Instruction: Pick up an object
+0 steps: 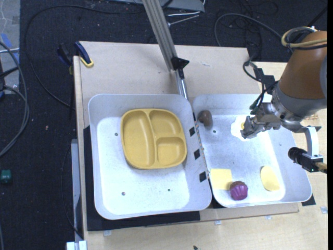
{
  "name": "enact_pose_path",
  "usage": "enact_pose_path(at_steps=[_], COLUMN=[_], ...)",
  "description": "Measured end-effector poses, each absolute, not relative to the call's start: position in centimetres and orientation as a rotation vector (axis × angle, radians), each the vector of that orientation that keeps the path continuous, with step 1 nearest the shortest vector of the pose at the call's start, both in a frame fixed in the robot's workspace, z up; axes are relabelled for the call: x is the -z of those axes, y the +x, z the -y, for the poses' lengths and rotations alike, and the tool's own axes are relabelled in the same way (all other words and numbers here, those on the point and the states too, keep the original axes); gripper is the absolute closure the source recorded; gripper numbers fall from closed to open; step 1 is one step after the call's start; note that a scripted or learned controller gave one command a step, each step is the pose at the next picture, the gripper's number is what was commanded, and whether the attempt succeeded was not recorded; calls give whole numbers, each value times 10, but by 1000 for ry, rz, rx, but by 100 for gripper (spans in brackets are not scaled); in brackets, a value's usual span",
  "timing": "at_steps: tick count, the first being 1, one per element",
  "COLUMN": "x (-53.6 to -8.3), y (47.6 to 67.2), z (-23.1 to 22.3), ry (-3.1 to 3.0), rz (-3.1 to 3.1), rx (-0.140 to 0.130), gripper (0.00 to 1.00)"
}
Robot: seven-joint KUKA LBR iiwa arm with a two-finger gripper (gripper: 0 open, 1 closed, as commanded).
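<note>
Pincer (248, 129) over right bin (291, 191), yellow tray (154, 138) left.

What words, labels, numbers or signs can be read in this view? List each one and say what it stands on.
None can be read.
The yellow divided tray in the left bin is plain.
The yellow block, purple object, pale yellow piece and brown object in the right bin bear no marks.
The arm and gripper show no legible lettering.
</note>
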State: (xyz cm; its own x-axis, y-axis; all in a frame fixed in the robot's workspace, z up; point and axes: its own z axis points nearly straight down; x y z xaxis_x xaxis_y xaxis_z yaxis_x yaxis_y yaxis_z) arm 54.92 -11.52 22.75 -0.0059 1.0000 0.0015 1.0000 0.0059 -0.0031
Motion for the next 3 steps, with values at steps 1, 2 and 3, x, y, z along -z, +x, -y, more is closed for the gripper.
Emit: enact_pose_path(at_steps=[1,2,3], x=[-226,-219,-231], y=[534,521,515], z=[53,8,-46], ry=[-2211,-2211,-2211], rz=[2228,2227,2230], rx=[-1,-2,2], gripper=[100,100,100])
